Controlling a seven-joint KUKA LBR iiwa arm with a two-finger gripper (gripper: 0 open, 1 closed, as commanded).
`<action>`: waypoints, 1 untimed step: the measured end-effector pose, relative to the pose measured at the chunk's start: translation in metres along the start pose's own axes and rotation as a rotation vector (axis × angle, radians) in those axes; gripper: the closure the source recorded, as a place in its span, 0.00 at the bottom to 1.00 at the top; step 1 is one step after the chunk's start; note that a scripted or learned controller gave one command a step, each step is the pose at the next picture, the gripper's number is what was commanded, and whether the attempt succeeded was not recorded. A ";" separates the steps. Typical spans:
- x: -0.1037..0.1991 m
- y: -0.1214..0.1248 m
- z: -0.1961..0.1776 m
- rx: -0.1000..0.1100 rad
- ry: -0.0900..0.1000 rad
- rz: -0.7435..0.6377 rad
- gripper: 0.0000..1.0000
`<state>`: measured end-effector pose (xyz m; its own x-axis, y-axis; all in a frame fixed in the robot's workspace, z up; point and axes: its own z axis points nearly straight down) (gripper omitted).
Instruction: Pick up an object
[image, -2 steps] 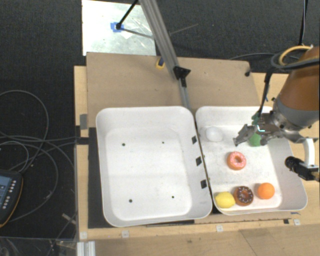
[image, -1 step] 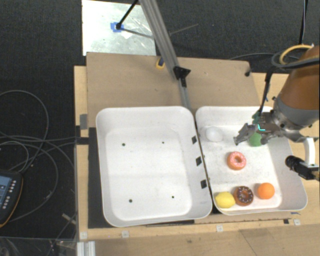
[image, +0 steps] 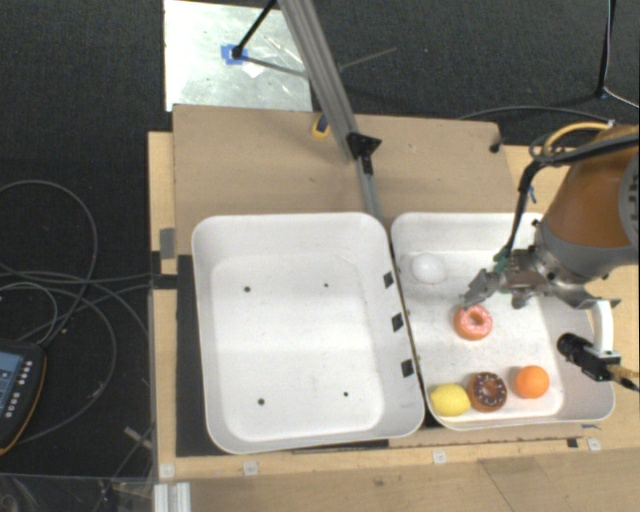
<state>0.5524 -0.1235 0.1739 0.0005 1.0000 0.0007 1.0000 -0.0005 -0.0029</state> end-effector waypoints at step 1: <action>0.002 -0.003 0.042 0.000 0.000 -0.001 0.00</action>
<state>0.5496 -0.1216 0.1317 -0.0004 1.0000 0.0010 1.0000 0.0004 -0.0030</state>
